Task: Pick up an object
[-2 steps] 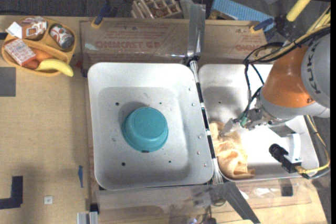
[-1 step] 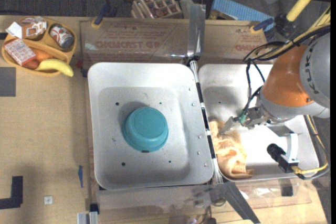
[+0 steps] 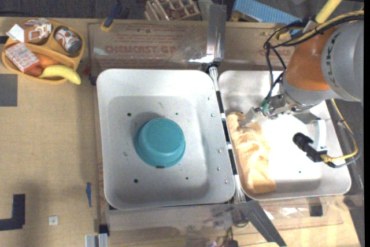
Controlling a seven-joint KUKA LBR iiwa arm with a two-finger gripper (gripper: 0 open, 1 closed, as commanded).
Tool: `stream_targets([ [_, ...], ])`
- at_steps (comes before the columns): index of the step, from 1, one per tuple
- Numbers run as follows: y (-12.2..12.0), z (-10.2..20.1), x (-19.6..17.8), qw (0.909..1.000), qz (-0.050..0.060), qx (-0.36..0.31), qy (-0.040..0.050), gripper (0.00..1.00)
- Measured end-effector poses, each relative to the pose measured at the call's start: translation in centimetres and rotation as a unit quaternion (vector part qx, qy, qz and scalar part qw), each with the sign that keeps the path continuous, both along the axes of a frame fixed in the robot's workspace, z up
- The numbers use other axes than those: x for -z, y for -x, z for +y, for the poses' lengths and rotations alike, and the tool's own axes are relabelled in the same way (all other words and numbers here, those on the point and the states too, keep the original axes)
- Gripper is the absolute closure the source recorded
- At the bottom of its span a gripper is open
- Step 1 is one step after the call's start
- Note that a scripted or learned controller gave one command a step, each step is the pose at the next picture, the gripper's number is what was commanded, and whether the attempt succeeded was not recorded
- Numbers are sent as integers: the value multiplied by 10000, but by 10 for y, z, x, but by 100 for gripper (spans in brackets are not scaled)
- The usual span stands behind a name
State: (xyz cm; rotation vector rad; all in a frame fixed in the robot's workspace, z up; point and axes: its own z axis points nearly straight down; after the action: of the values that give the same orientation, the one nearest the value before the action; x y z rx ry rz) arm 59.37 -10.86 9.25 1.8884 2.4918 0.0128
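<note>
- Gripper point(image 3: 250, 118) is low in the right bin point(image 3: 335, 185), at that bin's left side, just above the top end of a tan sponge point(image 3: 252, 154).
- Whether it is apart or together cannot be told.
- Sponge lies along the right bin's left wall.
- Teal bowl point(image 3: 161, 142) sits upside down in the middle of the left bin point(image 3: 115, 89).
- Arm point(image 3: 324, 63) reaches in from the right.
</note>
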Motion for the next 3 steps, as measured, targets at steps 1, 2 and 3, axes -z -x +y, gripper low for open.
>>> stream_targets([
  [1,57,9,0,10000,5,85,-7,0],
  [2,-25,1,0,9995,-1,316,-2,0],
  [3,24,8,0,9991,-2,-428,1,0],
])
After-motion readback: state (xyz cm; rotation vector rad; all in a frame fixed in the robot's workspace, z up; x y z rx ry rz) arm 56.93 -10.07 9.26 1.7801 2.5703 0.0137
